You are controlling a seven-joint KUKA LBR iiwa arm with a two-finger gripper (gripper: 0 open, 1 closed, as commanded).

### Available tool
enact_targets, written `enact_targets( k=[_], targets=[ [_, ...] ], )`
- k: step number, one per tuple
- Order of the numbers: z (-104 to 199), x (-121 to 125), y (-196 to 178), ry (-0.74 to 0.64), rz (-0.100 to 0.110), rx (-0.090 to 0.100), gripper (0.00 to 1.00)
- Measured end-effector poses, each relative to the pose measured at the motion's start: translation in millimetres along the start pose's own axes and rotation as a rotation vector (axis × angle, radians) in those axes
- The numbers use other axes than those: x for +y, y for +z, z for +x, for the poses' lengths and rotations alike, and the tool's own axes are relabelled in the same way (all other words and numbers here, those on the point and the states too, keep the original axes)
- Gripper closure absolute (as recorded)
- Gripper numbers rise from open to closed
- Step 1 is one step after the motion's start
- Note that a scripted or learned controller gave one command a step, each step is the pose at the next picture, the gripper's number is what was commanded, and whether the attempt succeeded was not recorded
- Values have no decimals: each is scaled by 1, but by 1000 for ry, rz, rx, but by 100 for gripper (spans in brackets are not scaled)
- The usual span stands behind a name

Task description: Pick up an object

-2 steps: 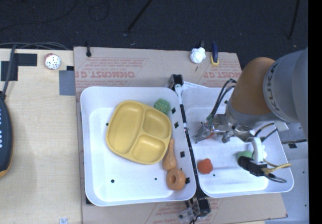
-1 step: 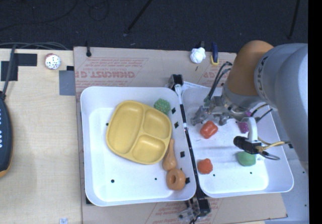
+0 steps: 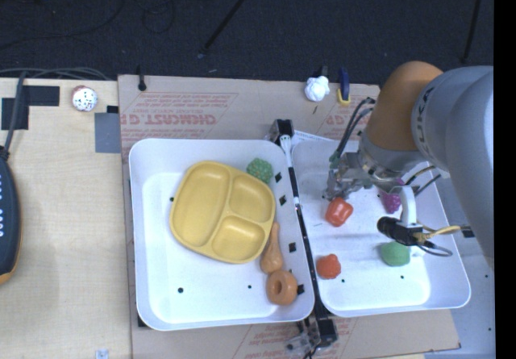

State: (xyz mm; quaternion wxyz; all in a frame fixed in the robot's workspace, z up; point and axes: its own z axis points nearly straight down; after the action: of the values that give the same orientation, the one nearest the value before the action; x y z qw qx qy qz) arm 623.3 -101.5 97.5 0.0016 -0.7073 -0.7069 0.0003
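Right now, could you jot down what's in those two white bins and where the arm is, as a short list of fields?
left bin: yellow divided plate, green lump at its far corner, tan donut, tan gourd shape
right bin: red pepper, orange piece, green ball, purple bit
arm: over the right bin
gripper: just above the red pepper
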Motion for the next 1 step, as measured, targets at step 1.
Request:
enact_targets(
  k=[1],
  targets=[
    [19,-59,10,4,0,-1,100]
  ],
)
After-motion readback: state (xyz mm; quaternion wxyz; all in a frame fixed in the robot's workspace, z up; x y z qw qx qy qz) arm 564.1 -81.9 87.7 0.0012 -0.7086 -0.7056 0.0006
